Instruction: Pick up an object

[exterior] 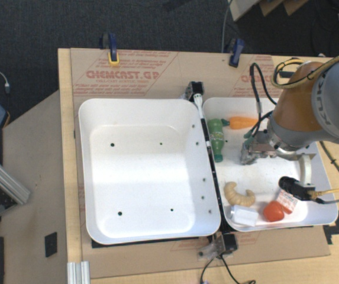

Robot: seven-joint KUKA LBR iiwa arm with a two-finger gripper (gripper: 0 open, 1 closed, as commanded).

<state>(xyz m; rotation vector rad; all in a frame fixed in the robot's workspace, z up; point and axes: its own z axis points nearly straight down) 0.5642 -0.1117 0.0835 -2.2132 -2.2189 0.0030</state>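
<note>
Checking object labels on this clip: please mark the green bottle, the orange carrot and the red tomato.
green bottle (pixel 217 138): camera view, middle of its body.
orange carrot (pixel 241 122): camera view, middle of its length.
red tomato (pixel 274 212): camera view, centre of its top.

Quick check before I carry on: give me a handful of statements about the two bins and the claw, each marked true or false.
1. The claw is over the right bin. True.
2. The green bottle lies in the left bin. False: it lies in the right bin, against the wall shared with the left one.
3. A carrot lies near the far end of the right bin, beside the green bottle. True.
4. The tomato sits at the far end of the right bin. False: it is at the near end, by the white block.
5. The claw grips the peanut. False: the peanut lies on the bin floor, apart from the claw.
</note>
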